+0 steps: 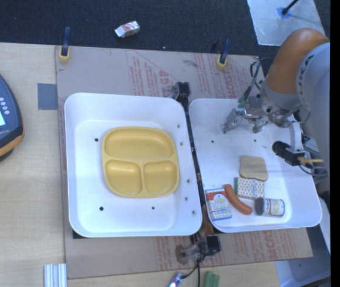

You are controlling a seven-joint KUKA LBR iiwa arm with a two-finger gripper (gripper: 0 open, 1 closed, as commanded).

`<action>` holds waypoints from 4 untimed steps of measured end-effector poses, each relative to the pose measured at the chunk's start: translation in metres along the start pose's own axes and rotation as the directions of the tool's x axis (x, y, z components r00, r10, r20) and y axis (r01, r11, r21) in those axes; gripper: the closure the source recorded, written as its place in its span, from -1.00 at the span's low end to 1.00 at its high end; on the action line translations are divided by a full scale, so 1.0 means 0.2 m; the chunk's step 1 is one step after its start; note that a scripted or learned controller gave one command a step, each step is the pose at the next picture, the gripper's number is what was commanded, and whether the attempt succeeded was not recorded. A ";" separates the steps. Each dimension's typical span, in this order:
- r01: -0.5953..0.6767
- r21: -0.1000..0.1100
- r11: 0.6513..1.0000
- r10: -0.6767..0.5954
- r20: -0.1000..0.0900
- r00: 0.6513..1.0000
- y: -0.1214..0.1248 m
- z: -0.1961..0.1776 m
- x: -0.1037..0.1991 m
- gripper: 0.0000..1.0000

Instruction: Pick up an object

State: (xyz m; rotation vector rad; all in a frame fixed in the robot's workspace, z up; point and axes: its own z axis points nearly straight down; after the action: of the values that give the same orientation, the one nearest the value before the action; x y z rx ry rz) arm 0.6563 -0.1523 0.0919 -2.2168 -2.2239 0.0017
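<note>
Hovering over the upper part of the right bin [289, 220], the pincer [234, 123] hangs with its fingers spread and nothing between them, well apart from the objects it could take. Those sit clustered toward the bin's near edge: a tan bread slice [253, 167], a patterned cracker-like square [250, 188] just below it, an orange hot dog [237, 200] lying at a slant, a small carton [218, 204] beside it, and a little can [270, 207] on its side. That crowding probably leaves the bread slice or the can as the easier picks. A yellow divided plate [140, 161] rests in the left bin [80, 160], likely as a drop spot. Both bins sit on the bench [20, 220].
</note>
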 end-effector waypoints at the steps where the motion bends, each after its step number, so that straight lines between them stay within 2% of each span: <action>1: 0.001 0.003 1.000 -0.001 0.001 1.000 -0.39 0.00 0.17 -1.00; 2: 0.000 -0.002 1.000 0.000 0.001 1.000 -0.12 -0.69 0.11 -1.00; 3: 0.001 0.004 1.000 -0.001 0.001 1.000 -0.41 -0.10 0.11 -1.00; 4: 0.002 0.000 1.000 -0.002 0.002 1.000 -0.68 -0.01 -0.01 -1.00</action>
State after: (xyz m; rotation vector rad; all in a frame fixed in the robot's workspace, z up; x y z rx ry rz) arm 0.5204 -0.1540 0.0944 -2.2152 -2.2277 0.0046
